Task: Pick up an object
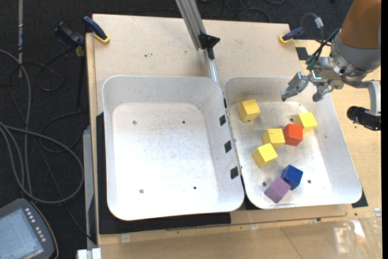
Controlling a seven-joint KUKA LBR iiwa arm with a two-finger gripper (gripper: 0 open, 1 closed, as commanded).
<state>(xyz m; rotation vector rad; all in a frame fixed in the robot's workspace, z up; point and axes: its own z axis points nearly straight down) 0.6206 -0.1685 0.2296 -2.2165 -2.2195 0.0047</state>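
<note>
While the two-finger metal gripper hovers spread open and holding nothing, the small yellow cube lies just beside it at six o'clock, in the right white bin.

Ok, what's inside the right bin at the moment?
The right bin holds seven blocks: four yellow, one orange, one blue, one purple. The gripper hangs over its upper edge, hiding a little of the bin there.

Colours in the two shallow white plastic bins

The right bin holds four yellow cubes, one orange-red cube, one blue cube and one purple cube; the left bin is dark-speckled white.
</note>
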